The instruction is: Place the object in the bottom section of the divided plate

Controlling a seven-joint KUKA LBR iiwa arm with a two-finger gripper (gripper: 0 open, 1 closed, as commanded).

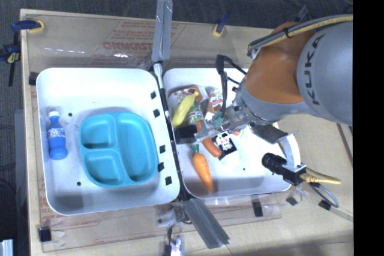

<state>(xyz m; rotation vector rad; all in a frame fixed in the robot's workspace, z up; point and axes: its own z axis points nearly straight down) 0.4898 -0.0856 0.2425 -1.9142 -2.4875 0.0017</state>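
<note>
So the gripper [217,129] is hanging low over the right bin [273,180], down in the clutter — honestly can't tell from this angle what it's doing at the tip. Which thing is "the object" isn't obvious either. My guess is the carrot [203,169], lying just below and a bit left of the tool, apart from it. Probably light hard plastic, smooth, tapering — so likely slippery; I'd be grabbing across its thick middle. A banana [183,108] is sitting up-left. The blue divided plate [116,148] is waiting in the left bin [45,84], well apart.
</note>
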